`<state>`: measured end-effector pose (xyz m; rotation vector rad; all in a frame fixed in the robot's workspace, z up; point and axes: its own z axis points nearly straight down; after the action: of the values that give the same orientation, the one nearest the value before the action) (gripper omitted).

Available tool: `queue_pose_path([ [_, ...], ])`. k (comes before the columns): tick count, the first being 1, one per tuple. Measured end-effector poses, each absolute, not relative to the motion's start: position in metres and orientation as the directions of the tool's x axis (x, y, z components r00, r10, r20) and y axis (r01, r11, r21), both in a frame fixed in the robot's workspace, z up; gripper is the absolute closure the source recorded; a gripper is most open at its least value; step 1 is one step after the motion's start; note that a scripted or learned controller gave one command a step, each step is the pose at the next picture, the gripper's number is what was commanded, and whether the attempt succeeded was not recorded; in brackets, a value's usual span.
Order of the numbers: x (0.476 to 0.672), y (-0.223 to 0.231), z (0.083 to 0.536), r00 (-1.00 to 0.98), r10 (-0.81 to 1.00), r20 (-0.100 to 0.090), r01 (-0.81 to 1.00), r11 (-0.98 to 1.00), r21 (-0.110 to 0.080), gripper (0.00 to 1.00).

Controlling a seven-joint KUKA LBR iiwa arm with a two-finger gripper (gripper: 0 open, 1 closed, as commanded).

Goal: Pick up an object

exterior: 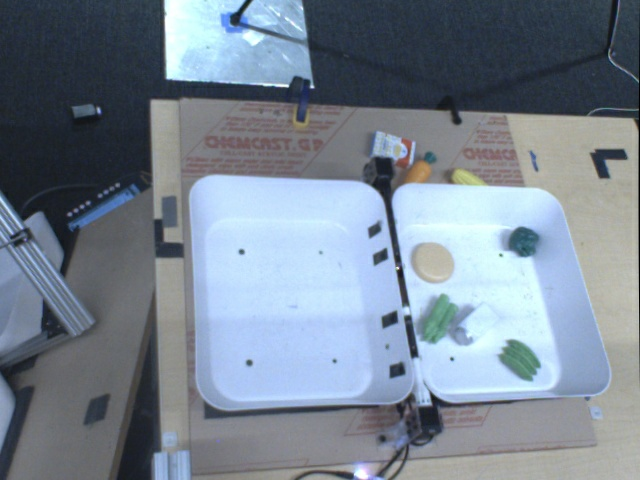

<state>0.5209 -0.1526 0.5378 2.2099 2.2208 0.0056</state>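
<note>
Where it lies, tan round disc (434, 262) (flat), right bin (560, 268)

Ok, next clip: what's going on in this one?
Nothing is being handled at this moment. Two white bins sit side by side on the bench. The right bin holds a tan round disc, a dark green lumpy item, two green pod-shaped pieces and a small pale grey piece. An orange item and a yellow one lie on the bench behind the bins. Nothing is lifted yet.
</note>
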Motion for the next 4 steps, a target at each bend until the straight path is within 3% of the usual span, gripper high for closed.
queue_pose_path([
  [1,0.486,-0.124,0.536,-0.005,1.000,0.000,1.000,0.005,0.004,1.00],
  [2,0.486,-0.211,0.535,0.006,1.000,-0.004,1.000,-0.006,0.004,1.00],
  [3,0.486,-0.204,0.535,-0.003,1.000,-0.002,1.000,0.003,0.003,1.00],
  [4,0.487,-0.169,0.485,-0.006,1.000,0.001,1.000,0.006,-0.001,1.00],
])
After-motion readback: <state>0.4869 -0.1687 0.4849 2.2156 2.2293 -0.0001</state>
